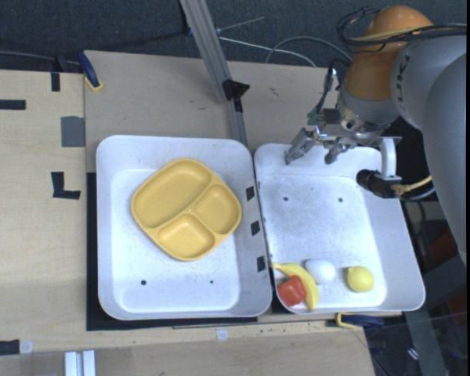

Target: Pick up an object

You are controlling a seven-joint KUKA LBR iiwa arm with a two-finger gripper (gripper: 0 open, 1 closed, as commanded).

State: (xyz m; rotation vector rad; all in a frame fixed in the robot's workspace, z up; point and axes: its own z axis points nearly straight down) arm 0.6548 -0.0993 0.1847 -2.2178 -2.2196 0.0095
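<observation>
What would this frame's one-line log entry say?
gripper: open, holding nothing, over right bin far edge | banana, egg, lemon: near edge, untouched

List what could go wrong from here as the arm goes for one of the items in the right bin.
1. The banana, the red item and the white ball sit bunched together, so a grasp may pinch two or knock one away.
2. All items, including the lemon, lie near the right bin's front wall, which could block a finger.
3. The pincer hangs open over the far rim, a long travel away.
</observation>
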